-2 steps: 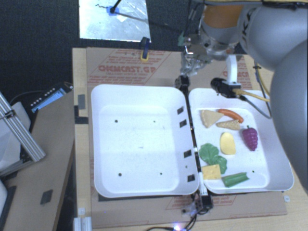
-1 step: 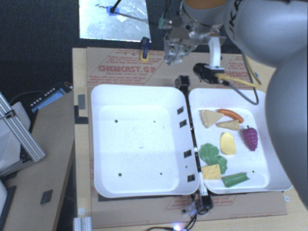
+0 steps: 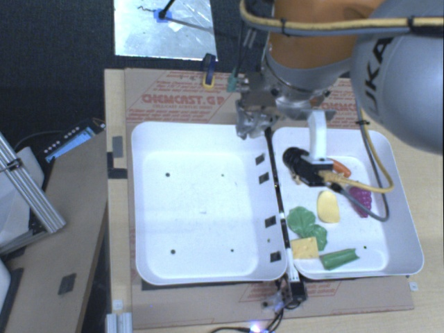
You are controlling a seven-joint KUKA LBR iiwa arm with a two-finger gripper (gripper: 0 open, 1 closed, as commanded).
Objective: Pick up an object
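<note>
The right bin holds several small toy foods. A yellow oval piece lies near its middle, with a purple grape bunch to its right and an orange piece above. A green leafy piece, a yellow cheese-like block and a green pod lie toward the front. My gripper hangs over the far end of the divider between the bins, well behind these pieces. Nothing shows in its grasp.
The left bin sits beside the right one, joined by a black-clipped divider. The bulky grey and orange arm covers the right bin's far edge. A cardboard sheet lies under both bins.
</note>
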